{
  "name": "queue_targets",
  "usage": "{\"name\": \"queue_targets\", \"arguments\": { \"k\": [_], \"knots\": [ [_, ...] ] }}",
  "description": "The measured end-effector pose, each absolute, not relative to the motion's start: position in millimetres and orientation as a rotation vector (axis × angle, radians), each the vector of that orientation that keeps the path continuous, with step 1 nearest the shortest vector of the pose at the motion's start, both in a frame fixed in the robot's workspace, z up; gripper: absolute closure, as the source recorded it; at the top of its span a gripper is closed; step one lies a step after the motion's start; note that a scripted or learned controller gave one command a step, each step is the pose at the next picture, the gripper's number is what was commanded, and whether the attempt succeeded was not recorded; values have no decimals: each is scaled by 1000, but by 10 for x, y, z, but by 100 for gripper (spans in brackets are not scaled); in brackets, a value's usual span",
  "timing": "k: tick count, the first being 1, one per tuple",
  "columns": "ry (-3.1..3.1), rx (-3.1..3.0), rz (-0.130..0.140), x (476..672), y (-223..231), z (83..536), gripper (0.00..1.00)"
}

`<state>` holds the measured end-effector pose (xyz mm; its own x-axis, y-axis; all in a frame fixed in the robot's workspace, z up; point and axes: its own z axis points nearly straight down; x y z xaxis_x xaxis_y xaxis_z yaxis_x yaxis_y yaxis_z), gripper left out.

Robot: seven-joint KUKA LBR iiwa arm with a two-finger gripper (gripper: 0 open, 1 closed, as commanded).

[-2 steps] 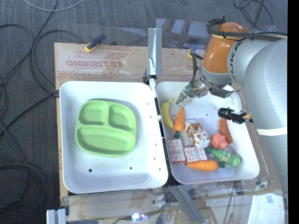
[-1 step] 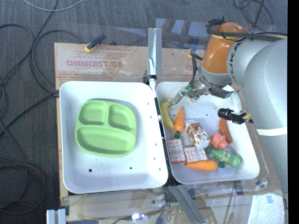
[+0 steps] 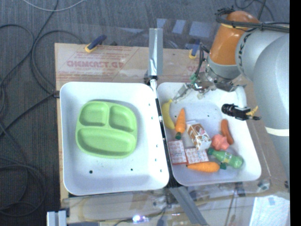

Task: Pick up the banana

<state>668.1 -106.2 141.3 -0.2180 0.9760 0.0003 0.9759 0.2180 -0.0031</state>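
The yellow banana lies along the left wall of the right bin, close to the divide between the two bins. My gripper hangs over the back left part of that bin. It is just above and to the right of the banana's far end. I see nothing held in it. An orange carrot lies right beside the banana, on its right.
The right bin also holds a small milk carton, two red packets, a second carrot, a green bottle, a pink toy and a red sausage. A green divided tray sits in the left bin.
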Motion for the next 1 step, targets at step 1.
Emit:
{"name": "queue_targets", "arguments": {
  "k": [1],
  "knots": [
    [-2606,-1763,-2,6399,-1032,977,0]
  ]
}}
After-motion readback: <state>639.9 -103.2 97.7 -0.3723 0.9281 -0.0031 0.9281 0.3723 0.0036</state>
